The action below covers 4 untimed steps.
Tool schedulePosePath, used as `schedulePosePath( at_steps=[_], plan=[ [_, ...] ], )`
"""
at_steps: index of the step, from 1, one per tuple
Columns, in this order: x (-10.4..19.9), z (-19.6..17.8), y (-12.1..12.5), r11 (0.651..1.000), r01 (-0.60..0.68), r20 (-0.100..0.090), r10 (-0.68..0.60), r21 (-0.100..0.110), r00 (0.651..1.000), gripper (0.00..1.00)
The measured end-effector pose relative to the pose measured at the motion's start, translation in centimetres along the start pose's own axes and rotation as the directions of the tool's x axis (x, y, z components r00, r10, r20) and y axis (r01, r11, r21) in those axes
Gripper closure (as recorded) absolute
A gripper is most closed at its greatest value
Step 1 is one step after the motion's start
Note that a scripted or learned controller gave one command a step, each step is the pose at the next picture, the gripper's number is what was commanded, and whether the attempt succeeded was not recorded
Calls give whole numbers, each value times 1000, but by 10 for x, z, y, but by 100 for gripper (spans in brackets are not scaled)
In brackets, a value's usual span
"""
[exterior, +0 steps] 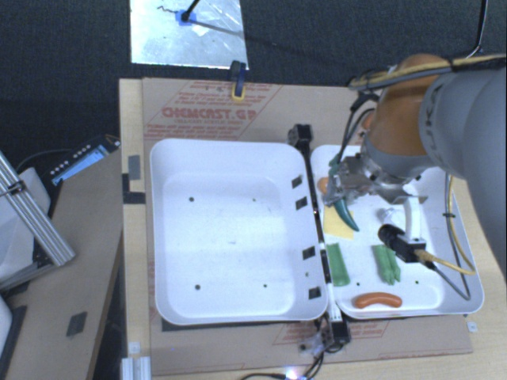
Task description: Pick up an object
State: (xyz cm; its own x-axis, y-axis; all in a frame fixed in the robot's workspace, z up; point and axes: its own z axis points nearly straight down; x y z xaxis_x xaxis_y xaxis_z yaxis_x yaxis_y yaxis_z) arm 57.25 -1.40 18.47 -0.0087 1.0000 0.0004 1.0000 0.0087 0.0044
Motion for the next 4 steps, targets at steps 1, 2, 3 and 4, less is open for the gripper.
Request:
schedulePosePath(
  at_steps=[1,2,3,4],
  plan=[
    [77,-70,69,1000,4,-3,-4,-9,1000,100],
    [67,-47,51,1000,-8,1,8,5,1000,100],
    [34,-39,44,1000,-11,2,11,3,1000,100],
    [69,3,98,1000,-2,0,2,1,1000,100]
  ],
)
